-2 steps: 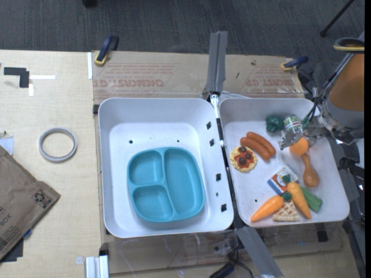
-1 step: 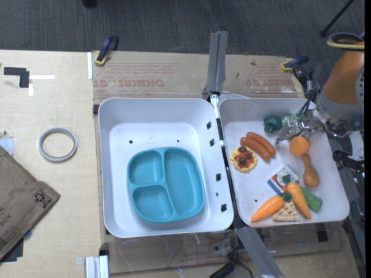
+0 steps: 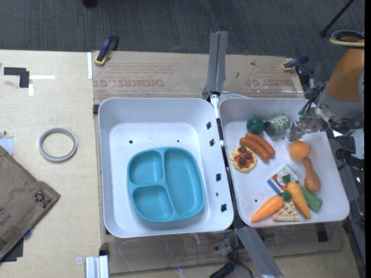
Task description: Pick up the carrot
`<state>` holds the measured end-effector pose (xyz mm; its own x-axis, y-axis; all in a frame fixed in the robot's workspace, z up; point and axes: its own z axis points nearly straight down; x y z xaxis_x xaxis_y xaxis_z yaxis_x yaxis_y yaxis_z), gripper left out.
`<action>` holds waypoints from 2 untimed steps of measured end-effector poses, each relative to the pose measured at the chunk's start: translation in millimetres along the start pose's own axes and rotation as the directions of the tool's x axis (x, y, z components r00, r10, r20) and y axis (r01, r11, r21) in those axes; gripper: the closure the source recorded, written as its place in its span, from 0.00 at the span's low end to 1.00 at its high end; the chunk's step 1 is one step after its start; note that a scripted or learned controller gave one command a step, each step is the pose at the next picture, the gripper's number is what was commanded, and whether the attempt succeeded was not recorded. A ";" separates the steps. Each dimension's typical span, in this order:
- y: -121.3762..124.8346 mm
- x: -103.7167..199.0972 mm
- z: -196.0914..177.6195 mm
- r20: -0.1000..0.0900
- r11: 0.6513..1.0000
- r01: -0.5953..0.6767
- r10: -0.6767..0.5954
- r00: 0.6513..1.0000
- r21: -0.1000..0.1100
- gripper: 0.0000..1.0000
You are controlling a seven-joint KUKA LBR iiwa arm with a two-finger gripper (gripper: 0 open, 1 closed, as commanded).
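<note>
Two orange carrot-like pieces lie at the front of the right bin (image 3: 342, 210). One carrot (image 3: 299, 198) has a green top and points toward the back. The other orange piece (image 3: 266, 208) lies slanted to its left. My gripper (image 3: 299, 127) hangs over the back right part of that bin, just behind an orange fruit (image 3: 299, 149) and well away from the carrots. Nothing shows in its grasp.
The right bin also holds a green can (image 3: 279, 123), a broccoli piece (image 3: 255, 124), a hot dog (image 3: 258, 146), a small pizza (image 3: 243, 159), a drumstick (image 3: 311, 176), a small packet (image 3: 282, 179) and a waffle (image 3: 286, 214). The left bin (image 3: 116, 155) holds a blue divided tray (image 3: 166, 184).
</note>
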<state>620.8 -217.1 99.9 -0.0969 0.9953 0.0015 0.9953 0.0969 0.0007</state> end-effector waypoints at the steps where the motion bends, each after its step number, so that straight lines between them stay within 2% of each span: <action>1: 0.4 1.7 0.2 -0.003 1.000 0.002 -0.002 1.000 0.001 0.00; 2: -35.2 17.1 8.7 0.001 0.963 0.268 -0.268 0.963 0.002 0.00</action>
<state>584.1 -203.5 91.1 -0.3600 0.9330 0.0007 0.9330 0.3600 -0.0009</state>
